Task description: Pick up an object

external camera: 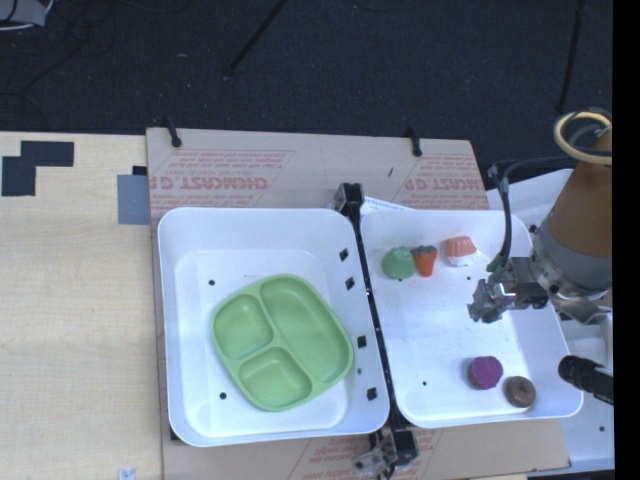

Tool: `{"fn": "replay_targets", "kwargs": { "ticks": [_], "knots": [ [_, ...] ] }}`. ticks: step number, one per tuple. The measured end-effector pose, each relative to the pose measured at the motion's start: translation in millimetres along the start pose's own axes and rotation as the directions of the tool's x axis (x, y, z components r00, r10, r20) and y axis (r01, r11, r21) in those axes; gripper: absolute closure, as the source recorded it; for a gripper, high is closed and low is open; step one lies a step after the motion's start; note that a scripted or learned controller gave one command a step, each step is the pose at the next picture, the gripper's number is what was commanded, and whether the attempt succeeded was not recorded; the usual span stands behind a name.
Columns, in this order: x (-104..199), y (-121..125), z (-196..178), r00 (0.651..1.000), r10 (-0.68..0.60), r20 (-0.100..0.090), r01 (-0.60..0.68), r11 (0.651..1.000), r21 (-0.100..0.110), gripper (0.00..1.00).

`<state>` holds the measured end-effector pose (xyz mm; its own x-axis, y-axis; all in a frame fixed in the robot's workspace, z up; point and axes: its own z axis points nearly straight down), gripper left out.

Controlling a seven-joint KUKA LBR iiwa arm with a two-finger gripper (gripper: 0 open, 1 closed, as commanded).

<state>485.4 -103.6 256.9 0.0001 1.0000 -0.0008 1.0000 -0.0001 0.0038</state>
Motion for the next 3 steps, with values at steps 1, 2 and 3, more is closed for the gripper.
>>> {"fn": "replay_targets", "kwargs": {
  "ticks": [1,2,3],
  "knots": [
    [52,15,-2,1.000,-0.005,-0.002,0.005,1.000,0.006,1.00],
    [107,38,14,1.000,-0.004,-0.001,0.004,1.000,0.007,1.00],
    [146,58,26,1.000,-0.002,-0.001,0.002,1.000,0.006,1.00]
  ]
}}
